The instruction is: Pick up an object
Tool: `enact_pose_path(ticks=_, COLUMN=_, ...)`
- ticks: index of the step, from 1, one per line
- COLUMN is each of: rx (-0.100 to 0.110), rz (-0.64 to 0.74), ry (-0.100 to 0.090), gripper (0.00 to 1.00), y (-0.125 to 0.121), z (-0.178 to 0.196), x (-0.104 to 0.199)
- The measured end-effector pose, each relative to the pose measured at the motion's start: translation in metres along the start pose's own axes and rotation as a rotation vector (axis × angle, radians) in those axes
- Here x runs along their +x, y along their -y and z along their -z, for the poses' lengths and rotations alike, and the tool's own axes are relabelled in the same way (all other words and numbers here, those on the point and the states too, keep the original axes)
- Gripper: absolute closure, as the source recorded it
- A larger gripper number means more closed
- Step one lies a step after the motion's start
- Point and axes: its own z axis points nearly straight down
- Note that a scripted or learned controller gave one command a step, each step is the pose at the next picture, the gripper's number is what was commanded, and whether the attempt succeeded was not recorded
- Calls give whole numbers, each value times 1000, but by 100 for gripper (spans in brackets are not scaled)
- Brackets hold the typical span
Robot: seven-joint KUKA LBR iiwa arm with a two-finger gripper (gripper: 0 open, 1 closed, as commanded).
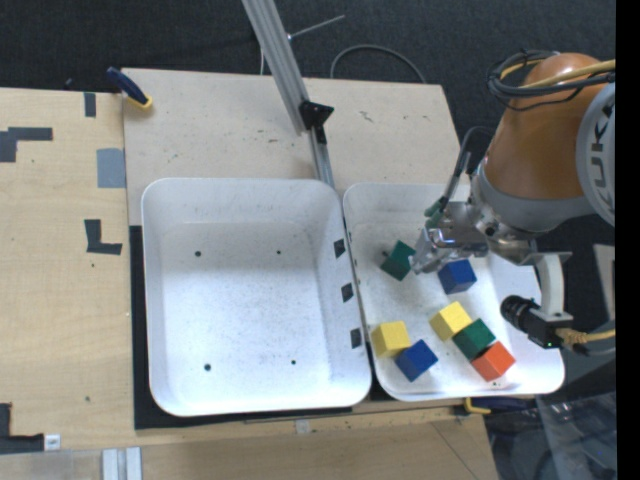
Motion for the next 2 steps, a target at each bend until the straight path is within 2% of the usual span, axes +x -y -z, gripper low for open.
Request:
enact_pose_path(ticks=1, rx=2, rz=0, ry=0, gripper=100, y=-15, z=-15, x=51)
enact_pose_path(ticks=2, rx=4, rz=0, ry=1, gripper=100, y=-14, z=-45, x=99)
